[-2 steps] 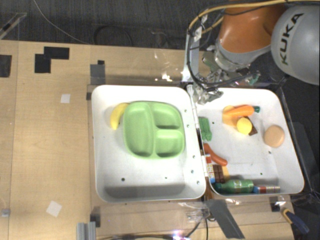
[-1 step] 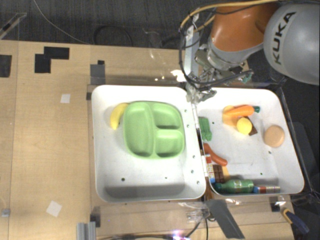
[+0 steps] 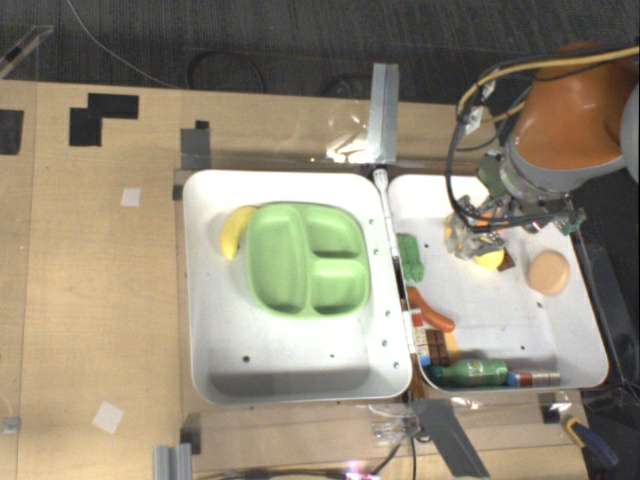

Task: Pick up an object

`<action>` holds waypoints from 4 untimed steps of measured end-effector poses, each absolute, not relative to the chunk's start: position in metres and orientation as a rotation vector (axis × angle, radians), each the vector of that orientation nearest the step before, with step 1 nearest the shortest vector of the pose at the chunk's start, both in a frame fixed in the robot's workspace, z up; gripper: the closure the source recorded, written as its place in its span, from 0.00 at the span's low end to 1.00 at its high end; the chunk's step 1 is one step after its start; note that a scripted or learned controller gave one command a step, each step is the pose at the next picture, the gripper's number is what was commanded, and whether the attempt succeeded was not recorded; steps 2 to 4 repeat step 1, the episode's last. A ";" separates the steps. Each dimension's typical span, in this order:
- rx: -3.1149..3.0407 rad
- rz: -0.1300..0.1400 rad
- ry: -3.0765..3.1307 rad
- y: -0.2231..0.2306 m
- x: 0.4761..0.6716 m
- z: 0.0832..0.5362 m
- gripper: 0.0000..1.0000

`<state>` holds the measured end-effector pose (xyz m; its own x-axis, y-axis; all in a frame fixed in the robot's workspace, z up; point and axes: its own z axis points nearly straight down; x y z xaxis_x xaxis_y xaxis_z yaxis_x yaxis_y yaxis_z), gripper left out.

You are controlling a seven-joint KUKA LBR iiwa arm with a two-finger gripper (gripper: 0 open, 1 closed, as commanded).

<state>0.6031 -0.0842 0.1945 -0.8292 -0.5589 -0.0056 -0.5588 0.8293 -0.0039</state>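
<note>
A: What does the bench point(image 3: 90, 298) look like?

B: Pale wood-toned boards, with black square marks near its far left corner and 2 small grey patches on the left half. Beyond its far edge lies dark carpet with a thin cable trailing across it. 2 shallow white bins sit side by side toward the bench's right end, parted by a metal rail.

A: What is in the left bin point(image 3: 215, 348)?

B: A green divided tray point(image 3: 303, 258) with 3 compartments, lying toward the far side, and a yellow banana point(image 3: 234, 230) touching the tray's left edge.

A: And the right bin point(image 3: 570, 338)?

B: A green piece point(image 3: 410, 257) against its left wall, an orange-red sausage shape point(image 3: 430, 313) just nearer, a green bottle point(image 3: 470, 372) lying flat along the near wall with a slim pen-like item point(image 3: 535, 377) beside it, and a tan round object point(image 3: 548, 271) near the right wall.

A: Where is the arm?

B: The gripper point(image 3: 478, 240) hangs over the far half of the right bin, beneath the orange band point(image 3: 570, 118). A small yellow object point(image 3: 489, 259) lies right under it, rounded, bright, with a dark brown bit at its right side.

A: Does it have hold of that object?

B: I cannot tell; the wrist and cables cover the spot, so how wide the hand stands is hidden.
</note>
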 end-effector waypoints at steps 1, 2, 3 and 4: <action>-0.603 0.002 3.075 -0.045 0.641 0.185 1.00; -0.603 0.002 3.075 -0.045 0.641 0.185 1.00; -0.603 0.002 3.075 -0.045 0.641 0.185 1.00; -0.603 0.002 3.075 -0.045 0.641 0.185 1.00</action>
